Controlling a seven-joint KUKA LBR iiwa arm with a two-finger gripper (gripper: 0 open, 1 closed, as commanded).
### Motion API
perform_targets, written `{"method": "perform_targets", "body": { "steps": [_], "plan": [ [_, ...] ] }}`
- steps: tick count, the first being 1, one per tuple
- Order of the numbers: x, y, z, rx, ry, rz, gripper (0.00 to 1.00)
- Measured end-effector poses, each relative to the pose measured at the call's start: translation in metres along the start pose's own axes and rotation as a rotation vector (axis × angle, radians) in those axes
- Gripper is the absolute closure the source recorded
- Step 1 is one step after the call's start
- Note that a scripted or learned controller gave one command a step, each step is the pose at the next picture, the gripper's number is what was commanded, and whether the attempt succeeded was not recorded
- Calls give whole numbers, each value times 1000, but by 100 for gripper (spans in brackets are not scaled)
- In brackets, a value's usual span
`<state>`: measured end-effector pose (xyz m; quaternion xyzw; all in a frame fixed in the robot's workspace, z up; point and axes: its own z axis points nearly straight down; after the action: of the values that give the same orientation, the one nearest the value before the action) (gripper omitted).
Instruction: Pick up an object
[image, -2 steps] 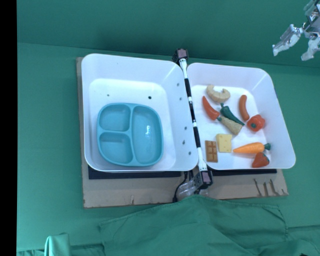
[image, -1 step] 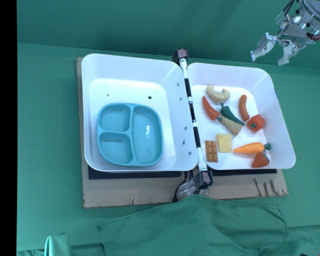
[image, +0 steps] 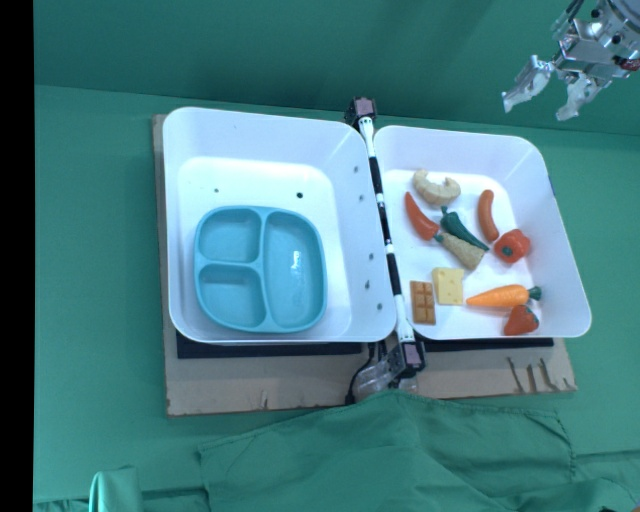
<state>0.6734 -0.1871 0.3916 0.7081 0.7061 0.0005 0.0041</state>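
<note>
My gripper (image: 546, 98) hangs high at the top right, above and beyond the far right corner of the right bin (image: 560, 200), its two fingers spread open with nothing between them. In that bin lie several toy foods: a beige croissant (image: 437, 186), a red chili (image: 420, 216), a green pepper (image: 463, 228), a tan cone (image: 462, 251), a red sausage (image: 487, 214), a red-orange tomato (image: 512, 246), a yellow cheese wedge (image: 449, 286), a brown waffle (image: 423, 302), an orange carrot (image: 499, 296) and a strawberry (image: 520, 320).
The left bin (image: 180, 150) holds a light blue divided plate (image: 260, 268). A black-and-white bar (image: 385, 240) runs between the bins. Both bins rest on a cardboard sheet (image: 250, 385). Folded green cloth (image: 400, 455) lies at the front.
</note>
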Motion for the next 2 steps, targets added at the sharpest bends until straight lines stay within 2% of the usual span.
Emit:
{"method": "perform_targets", "body": {
  "steps": [1, 2],
  "plan": [
    [0, 0, -15, -7, -3, 2, 100],
    [0, -1, -35, -1, 1, -1, 100]
  ]
}}
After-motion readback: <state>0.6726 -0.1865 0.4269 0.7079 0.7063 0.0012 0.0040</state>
